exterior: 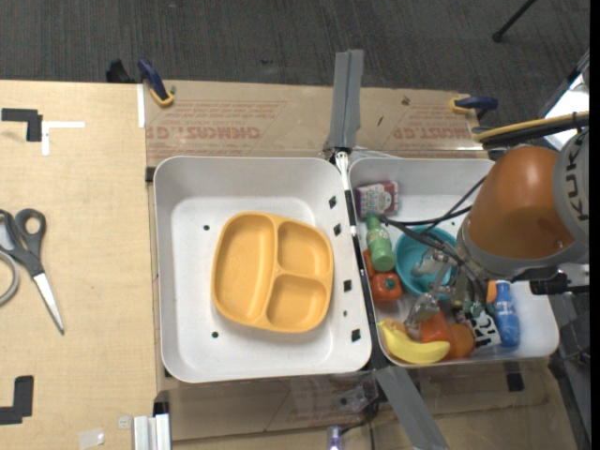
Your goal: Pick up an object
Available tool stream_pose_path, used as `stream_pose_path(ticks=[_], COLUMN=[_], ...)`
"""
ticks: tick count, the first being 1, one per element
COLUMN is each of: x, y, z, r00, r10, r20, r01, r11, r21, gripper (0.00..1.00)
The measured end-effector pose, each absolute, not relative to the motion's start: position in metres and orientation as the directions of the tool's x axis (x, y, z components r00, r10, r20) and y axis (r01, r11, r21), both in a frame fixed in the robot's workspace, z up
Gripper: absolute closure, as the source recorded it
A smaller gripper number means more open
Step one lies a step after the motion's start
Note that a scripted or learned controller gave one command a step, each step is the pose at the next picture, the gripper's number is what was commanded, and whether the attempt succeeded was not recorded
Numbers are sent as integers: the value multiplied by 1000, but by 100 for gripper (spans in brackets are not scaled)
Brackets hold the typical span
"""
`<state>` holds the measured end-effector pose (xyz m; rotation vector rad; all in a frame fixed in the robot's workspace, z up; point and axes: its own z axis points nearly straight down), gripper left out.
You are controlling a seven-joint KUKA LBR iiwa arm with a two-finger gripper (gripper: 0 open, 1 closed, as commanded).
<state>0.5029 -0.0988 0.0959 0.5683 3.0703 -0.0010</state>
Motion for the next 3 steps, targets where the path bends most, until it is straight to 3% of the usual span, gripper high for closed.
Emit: stream_pose_path(ticks=[1,2,3], x=[483,486,540], y=[-118,-118,-54], z=[95,107,233], r00=[-936,-936,-979], r10=[351,352,204], r20=[-17,-25,-2], r01=[351,352,204], r11=[936,936,979], r21=[3,6,0], gripper=[0,100,100])
